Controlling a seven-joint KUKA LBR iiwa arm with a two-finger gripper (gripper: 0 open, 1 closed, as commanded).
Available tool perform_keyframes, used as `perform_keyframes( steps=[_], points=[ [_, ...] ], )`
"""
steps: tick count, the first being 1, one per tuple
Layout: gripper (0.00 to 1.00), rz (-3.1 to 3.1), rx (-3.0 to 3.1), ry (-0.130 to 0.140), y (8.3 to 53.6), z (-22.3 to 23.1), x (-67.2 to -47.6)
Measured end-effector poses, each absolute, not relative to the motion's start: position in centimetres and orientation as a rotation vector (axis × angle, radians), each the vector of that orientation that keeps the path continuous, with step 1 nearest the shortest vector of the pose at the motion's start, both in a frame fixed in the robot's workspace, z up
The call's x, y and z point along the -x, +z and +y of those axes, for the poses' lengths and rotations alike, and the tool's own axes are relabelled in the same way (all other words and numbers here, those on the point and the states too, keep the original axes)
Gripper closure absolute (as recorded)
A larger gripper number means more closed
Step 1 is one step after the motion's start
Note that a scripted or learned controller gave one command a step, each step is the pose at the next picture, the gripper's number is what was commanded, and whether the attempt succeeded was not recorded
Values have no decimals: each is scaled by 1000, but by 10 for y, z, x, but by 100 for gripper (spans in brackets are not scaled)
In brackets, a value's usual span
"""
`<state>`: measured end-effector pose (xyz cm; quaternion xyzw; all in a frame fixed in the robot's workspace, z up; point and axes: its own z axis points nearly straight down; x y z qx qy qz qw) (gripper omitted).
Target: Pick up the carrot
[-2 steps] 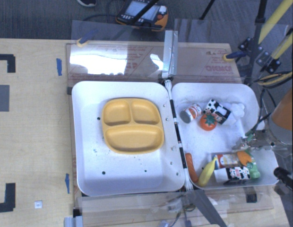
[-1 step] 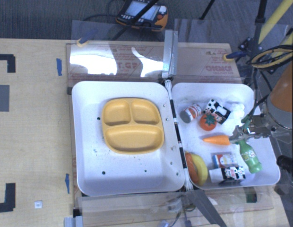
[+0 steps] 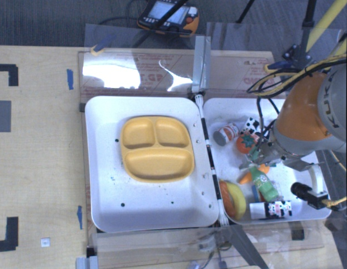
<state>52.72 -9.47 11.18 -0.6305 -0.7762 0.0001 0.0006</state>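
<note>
Pale wood bench ran under two white bins; the left bin held a yellow plate, the right bin a heap of toys. From three o'clock the arm reached over the right bin, its gripper low at the bin's middle.

How far the gripper stood open I could not tell; wrist and cables hid it, and nothing showed as held.

The carrot, orange with a green top, lay just at six o'clock of the gripper, on the bin floor. A tomato sat at ten o'clock of the gripper, a can beyond it, a banana at seven o'clock, and a cow-print bottle along the near wall.

By my judgement, the approach looked nearly made, but the carrot was not yet lifted. Grasping and raising it were left.
</note>
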Motion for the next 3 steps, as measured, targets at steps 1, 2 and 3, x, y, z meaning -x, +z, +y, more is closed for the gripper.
perform_keyframes(
  steps=[1, 2, 3],
  points=[
    [100, -2581, 1848, -24, 98, -148, -491],
    [100, -2856, 1366, -14, 92, -134, -489],
    [100, -2969, 1060, -3, 88, -113, -484]
  ],
)
